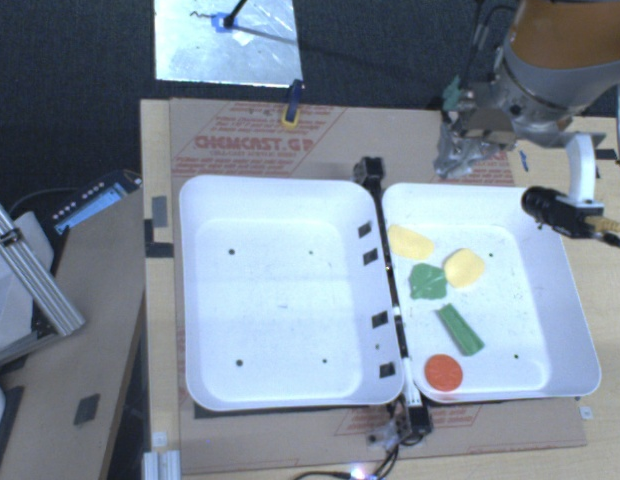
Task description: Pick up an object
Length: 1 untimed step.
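The orange disc (443,372) lies nearest the camera, in the right bin (565,313) with a green stick (459,329), green leaf piece (427,281) and two yellow pieces. The gripper (460,156) hangs above the bin's far rim; its fingers' state cannot be told, apparently empty. Risk: the clustered pieces may deflect a descending grasp.

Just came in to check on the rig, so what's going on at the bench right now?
A grey robot arm with an orange band reaches in from the right, its gripper poised above the far rim of the right-hand shallow white bin. Nothing is seen between its fingers. In that bin lie two yellow lumps, a green leaf-like piece, a green stick-shaped piece and a round orange-red disc. None has been picked up yet.
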{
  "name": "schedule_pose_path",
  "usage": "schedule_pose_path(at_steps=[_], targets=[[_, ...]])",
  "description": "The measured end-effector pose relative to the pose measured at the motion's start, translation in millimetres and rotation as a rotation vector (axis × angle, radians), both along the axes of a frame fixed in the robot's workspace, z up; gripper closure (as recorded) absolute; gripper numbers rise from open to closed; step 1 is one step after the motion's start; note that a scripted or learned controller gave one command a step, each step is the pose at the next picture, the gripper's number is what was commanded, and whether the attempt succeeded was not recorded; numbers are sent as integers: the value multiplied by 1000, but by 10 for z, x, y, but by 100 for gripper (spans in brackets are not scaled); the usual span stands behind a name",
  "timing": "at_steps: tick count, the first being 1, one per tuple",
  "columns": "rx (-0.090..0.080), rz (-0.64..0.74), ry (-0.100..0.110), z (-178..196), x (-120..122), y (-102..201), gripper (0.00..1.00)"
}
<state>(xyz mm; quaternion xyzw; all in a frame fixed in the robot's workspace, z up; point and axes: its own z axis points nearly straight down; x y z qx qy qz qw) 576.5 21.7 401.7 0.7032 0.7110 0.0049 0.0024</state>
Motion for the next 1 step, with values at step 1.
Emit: schedule_pose_path(at_steps=[1], targets=[[0,-3,3,718,-744,214,100]])
